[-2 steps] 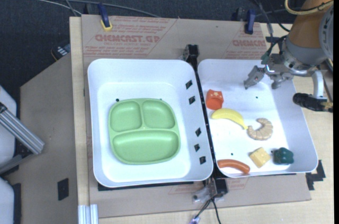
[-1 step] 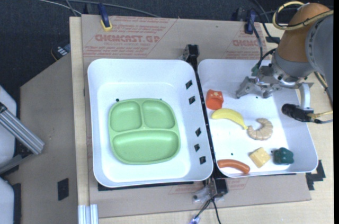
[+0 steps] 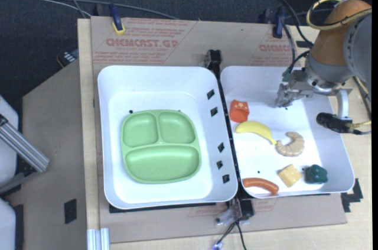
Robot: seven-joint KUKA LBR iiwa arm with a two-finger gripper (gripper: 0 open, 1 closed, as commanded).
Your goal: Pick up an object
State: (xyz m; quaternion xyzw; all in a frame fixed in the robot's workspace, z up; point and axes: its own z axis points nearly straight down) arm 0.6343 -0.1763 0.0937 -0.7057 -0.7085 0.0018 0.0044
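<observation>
My claw (image 3: 287,98) hangs over the right bin's (image 3: 331,151) far bare corner, grip unreadable from here, with 6 food toys like the banana (image 3: 256,130) nearer the front.

My desk (image 3: 177,42) is a tan board printed with red lettering. Two shallow white bins sit directly on it, side by side and touching: the left bin (image 3: 112,125) and the right bin (image 3: 331,157).
</observation>
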